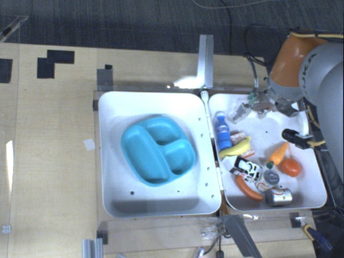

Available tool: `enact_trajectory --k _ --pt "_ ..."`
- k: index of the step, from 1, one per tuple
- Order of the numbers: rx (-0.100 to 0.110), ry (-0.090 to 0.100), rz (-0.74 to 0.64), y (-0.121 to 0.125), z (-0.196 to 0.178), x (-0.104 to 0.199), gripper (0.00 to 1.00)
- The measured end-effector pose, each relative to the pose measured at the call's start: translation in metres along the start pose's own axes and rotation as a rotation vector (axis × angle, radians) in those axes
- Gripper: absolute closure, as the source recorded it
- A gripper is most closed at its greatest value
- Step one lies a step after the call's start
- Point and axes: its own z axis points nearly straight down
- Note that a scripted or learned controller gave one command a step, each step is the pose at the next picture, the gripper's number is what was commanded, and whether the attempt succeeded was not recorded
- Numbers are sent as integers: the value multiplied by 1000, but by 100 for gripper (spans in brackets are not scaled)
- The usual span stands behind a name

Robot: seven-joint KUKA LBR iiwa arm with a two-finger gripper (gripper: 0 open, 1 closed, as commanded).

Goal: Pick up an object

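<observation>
objects crowd the right bin (317, 195); the pincer (252, 105), state i cannot tell, hangs near its far edge. aim for the isolated blue bottle (222, 130).

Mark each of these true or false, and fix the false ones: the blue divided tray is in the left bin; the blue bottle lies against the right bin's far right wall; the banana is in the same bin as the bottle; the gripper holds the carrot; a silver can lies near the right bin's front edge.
1. The blue divided tray is in the left bin. True.
2. The blue bottle lies against the right bin's far right wall. False: it lies by the divider on that bin's left side.
3. The banana shares a bin with the bottle. True.
4. The gripper holds the carrot. False: the carrot lies on the bin floor, apart from the gripper.
5. A silver can lies near the right bin's front edge. True.
</observation>
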Motion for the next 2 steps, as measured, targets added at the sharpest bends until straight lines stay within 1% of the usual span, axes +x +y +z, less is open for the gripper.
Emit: enact_trajectory --k 1,2 --pt "6 5 -182 -46 -22 38 0" --pt "4 4 -106 -19 -113 38 0"
